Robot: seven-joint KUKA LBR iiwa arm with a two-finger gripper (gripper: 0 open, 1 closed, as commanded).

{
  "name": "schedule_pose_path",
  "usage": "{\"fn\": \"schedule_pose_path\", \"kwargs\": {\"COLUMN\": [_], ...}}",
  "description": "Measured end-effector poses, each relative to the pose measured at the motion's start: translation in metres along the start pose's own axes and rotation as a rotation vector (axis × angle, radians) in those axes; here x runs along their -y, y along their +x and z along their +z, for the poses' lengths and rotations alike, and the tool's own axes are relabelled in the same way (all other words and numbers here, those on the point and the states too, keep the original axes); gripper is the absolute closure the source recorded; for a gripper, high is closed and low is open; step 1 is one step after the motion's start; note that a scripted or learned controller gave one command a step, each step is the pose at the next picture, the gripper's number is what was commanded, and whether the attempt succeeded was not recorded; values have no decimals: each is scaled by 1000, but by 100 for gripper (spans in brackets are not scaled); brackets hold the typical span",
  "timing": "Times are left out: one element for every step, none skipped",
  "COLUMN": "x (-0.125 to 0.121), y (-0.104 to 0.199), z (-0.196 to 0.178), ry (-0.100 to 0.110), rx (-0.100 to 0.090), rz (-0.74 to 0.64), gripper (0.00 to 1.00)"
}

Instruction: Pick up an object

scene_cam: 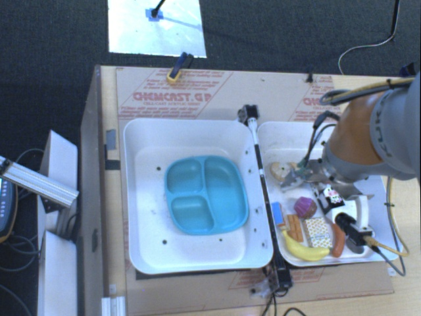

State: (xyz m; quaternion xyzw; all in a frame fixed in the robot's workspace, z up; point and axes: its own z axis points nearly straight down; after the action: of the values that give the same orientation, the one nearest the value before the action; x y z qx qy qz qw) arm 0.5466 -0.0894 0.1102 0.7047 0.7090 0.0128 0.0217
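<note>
Clutter is the main hazard: the toys lie packed together in the near part of the right bin [279, 135], with a purple ball [304, 207] just beside a patterned block [316, 230], a banana [304, 249] at the near wall and a red sausage [338, 240] next to the block. The hand [297, 174] hangs above the purple ball, beside a pale object; whether it is apart or together cannot be told. A descent could strike two toys together, or push one against the wall and slip off.

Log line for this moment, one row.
arm: over right bin | gripper: low beside purple object | banana: untouched | blue tray: left bin
</note>
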Motion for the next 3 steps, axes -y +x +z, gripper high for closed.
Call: {"fn": "schedule_pose_path", "kwargs": {"x": [47, 45, 45], "y": [-10, -10, -10], "z": [21, 10, 10], "ry": [48, 43, 43], "rx": [-13, -13, -13], "rz": [5, 4, 4], "gripper": [0, 100, 0]}}
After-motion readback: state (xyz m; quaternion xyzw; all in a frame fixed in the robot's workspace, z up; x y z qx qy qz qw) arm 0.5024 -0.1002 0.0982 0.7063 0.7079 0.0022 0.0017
